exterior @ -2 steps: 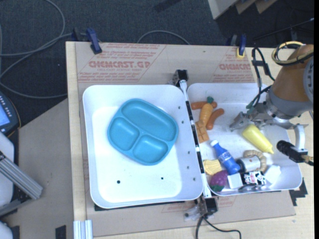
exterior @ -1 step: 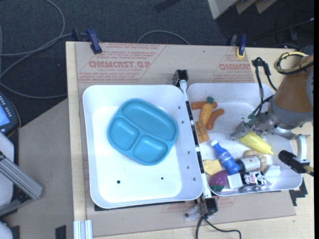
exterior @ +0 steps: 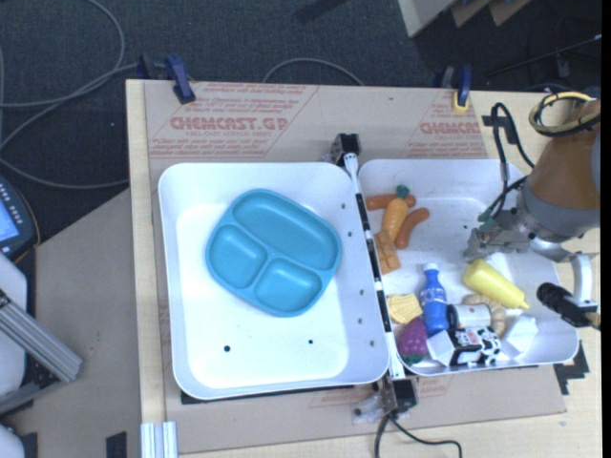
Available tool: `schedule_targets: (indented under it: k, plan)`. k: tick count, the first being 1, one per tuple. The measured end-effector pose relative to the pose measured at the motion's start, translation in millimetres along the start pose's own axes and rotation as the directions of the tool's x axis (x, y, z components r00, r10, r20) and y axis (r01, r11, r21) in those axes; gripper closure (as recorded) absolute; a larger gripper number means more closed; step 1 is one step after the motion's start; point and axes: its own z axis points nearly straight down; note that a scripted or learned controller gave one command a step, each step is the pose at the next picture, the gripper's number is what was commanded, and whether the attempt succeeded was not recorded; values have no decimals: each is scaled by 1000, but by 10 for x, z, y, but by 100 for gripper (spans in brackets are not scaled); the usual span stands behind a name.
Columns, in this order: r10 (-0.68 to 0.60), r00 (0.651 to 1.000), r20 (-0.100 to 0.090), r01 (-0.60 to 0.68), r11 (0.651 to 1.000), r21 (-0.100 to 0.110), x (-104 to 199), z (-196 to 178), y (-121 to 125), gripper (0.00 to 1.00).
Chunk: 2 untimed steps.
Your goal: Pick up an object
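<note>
Camera view, tool (exterior: 480,244) near right bin (exterior: 449,175) far edge, toys crowding front

Two shallow white plastic bins sit side by side: the left bin (exterior: 191,351) and the right bin (exterior: 449,175). The left one holds one light-blue three-compartment plastic plate (exterior: 274,251). The right one holds two orange toy carrots (exterior: 394,219) (exterior: 413,225), one blue toy bottle (exterior: 434,301), one yellow lemon-shaped toy (exterior: 494,284), one purple grape-like toy (exterior: 413,336), one yellow wedge-shaped toy (exterior: 403,306) and one black-and-white cow-patterned toy (exterior: 474,351).
</note>
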Motion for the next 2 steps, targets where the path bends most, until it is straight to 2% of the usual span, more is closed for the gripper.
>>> schedule_targets:
  k: [1,2]
  plan:
    - [0,1000,0,0,1000,0,0,1,-1,0]
    - [0,1000,-2,0,1000,7,-76,109,-307,0]
